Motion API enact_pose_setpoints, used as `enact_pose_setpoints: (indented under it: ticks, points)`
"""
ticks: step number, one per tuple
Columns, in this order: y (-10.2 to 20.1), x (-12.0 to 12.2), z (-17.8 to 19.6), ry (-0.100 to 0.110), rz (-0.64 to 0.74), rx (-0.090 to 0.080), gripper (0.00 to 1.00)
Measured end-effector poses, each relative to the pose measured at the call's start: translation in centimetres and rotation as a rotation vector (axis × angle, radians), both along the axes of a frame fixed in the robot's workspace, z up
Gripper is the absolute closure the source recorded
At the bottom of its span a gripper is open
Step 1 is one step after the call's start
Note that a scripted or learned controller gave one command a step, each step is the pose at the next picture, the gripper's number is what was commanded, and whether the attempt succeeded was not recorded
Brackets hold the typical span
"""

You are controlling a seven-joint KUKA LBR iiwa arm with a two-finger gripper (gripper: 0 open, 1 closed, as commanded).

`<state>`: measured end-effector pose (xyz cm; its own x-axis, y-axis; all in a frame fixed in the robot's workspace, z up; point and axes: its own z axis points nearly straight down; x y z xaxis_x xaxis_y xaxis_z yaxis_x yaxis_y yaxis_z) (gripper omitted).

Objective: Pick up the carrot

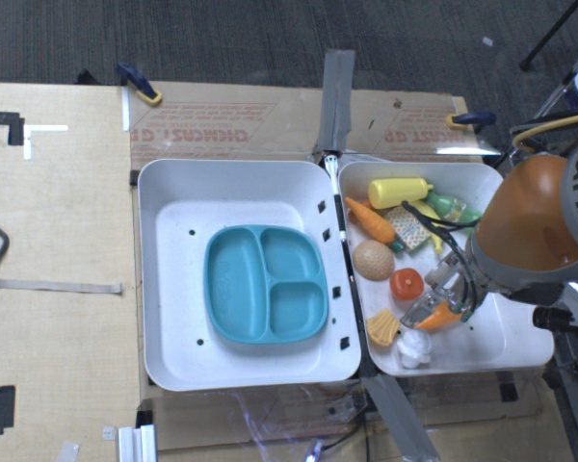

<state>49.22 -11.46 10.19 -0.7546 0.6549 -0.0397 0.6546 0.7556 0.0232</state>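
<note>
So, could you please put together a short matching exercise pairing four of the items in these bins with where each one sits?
Items:
1. blue divided plate
2. yellow bottle
3. carrot
4. egg

Places:
A. far end of the right bin
B. middle of the left bin
C. right bin, just nearer the camera than the carrot
D. right bin, by the divider, lying at a slant below the yellow bottle

Pairs: 1-B, 2-A, 3-D, 4-C
</note>
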Motion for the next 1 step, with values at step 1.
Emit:
enact_pose_setpoints:
  ticks: [1]
  points:
    - [0.04, -0.29, 0.66, 0.014, 0.005, 0.002, 1.0]
